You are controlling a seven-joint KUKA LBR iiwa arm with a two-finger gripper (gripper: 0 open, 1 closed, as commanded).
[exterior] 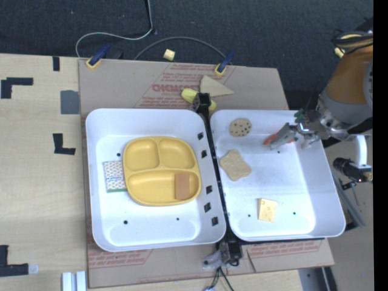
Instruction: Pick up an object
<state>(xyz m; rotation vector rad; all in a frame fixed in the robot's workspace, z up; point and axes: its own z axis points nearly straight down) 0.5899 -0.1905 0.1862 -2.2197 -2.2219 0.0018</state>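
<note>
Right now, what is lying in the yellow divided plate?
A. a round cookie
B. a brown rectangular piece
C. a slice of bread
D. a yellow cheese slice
B: the brown rectangular piece lies in the lower right compartment of the yellow divided plate in the left bin.

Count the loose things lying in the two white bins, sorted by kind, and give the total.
Divided yellow plate: 1
Brown block on the plate: 1
Patterned card: 1
Cookie: 1
Bread slice: 1
Cheese piece: 1
Total: 6
</note>
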